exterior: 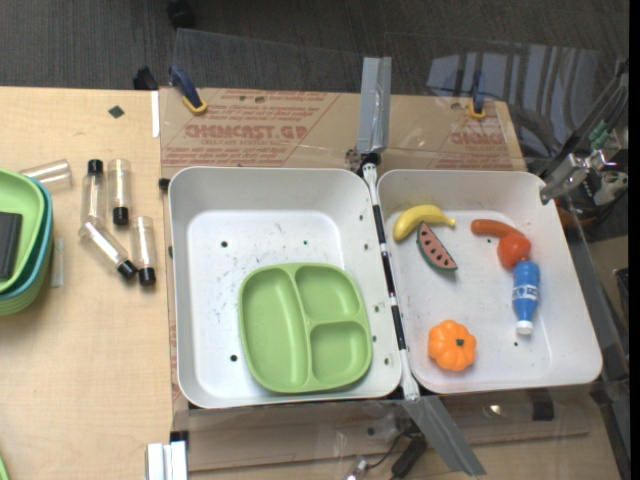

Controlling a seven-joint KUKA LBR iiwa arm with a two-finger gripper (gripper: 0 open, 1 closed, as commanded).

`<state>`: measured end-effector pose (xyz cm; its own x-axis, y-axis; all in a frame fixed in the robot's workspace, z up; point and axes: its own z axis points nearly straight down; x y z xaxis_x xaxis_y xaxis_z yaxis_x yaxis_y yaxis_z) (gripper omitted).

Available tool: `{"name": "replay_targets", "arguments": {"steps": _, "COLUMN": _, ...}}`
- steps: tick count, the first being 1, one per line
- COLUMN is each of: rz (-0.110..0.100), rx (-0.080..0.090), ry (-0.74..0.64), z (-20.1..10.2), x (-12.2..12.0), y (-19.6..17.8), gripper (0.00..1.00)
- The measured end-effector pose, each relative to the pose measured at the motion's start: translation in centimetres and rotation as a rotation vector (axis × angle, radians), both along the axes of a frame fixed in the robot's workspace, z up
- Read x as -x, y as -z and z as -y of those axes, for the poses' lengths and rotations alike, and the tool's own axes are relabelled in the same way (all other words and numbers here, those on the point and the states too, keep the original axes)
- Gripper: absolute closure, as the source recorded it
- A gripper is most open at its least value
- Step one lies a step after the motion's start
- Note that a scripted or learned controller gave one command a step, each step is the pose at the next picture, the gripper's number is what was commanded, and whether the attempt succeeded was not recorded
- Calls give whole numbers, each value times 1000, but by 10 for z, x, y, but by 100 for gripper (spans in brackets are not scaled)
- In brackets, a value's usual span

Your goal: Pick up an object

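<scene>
The right bin holds several small toys. A yellow banana lies at its back left, touching a watermelon slice. A red pepper lies at the back right, with a blue bottle just in front of it, white cap toward the front. An orange pumpkin sits alone near the front. In the left bin, a green divided plate lies flat toward the front right.
A metal bracket with cables hangs over the right bin's back right corner. Several clear tubes and stacked green bowls lie on the wooden bench at left. A cardboard sheet lies behind the bins.
</scene>
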<state>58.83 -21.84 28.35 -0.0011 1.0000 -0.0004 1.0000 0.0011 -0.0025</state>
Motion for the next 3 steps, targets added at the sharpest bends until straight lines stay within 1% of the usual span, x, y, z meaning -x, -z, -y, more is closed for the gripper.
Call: {"name": "replay_targets", "arguments": {"steps": 3, "rz": 0, "rx": 0, "ry": 0, "z": 0, "x": 0, "y": 0, "gripper": 0}}
